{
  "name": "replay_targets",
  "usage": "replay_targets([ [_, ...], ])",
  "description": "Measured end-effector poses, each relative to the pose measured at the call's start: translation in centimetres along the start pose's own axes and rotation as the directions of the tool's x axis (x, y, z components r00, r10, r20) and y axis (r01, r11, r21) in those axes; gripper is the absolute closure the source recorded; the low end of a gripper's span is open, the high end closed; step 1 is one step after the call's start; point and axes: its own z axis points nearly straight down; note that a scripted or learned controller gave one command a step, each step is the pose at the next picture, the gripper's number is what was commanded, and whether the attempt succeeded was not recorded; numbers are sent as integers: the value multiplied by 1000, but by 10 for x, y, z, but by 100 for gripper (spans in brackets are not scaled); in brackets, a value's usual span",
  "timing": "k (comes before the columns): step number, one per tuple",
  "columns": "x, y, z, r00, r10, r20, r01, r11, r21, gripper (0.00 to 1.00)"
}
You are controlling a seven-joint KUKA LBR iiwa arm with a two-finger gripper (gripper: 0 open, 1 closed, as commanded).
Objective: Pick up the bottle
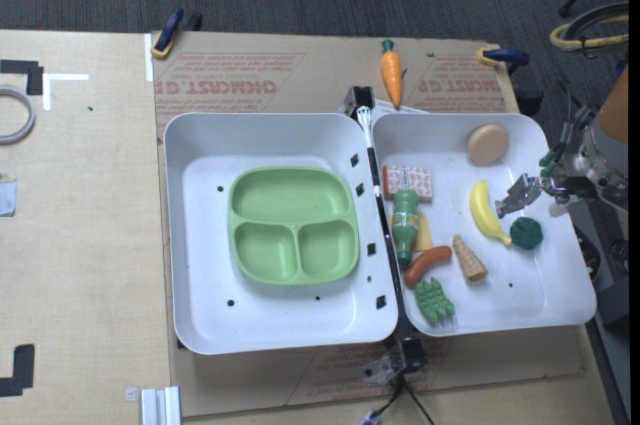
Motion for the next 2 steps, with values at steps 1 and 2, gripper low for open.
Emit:
replay_targets([
  [1, 0, 0, -9, 1000, -1, 1, 1, 1000, -1, 100],
  [2, 57, -41, 66, 990, 143, 0, -143, 990, 0, 100],
])
